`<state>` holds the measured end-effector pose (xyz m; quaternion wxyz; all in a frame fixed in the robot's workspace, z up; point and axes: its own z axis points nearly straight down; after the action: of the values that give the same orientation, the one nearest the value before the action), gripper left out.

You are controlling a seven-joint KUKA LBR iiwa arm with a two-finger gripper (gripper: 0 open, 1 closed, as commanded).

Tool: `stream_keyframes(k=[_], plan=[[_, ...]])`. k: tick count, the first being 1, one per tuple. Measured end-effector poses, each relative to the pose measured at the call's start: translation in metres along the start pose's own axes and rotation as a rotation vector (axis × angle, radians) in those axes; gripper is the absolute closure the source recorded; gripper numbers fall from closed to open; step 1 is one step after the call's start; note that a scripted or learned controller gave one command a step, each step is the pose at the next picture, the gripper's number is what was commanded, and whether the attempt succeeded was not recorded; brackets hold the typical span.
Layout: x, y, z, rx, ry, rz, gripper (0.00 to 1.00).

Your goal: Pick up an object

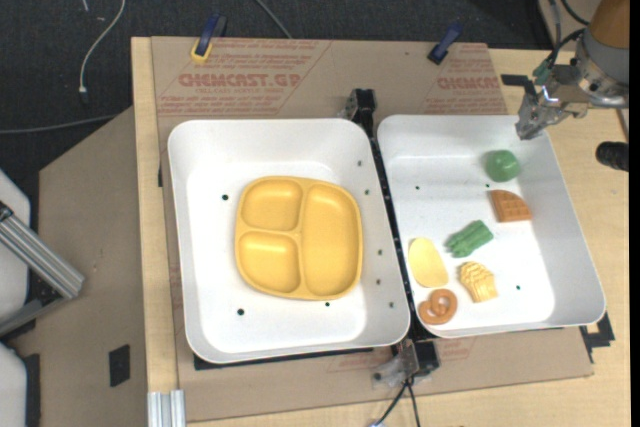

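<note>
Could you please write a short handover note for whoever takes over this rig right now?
Tool: at the far right corner of the right bin, above its rim, holding nothing that can be seen; open or shut cannot be told.
Right bin holds six toy foods: green round piece, waffle, green vegetable, pale yellow piece, yellow corn-like piece, pretzel.
Left bin: yellow divided plate.
Done: nothing picked yet.
Left: grasp and lift one object; the green round piece lies nearest the tool.
</note>
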<state>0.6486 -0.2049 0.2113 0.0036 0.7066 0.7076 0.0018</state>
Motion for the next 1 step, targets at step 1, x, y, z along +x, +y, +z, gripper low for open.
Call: stream_keyframes(k=[1], plan=[[-0.0005,0.002,-0.0551,0.0,0.0,0.0,1.0]])
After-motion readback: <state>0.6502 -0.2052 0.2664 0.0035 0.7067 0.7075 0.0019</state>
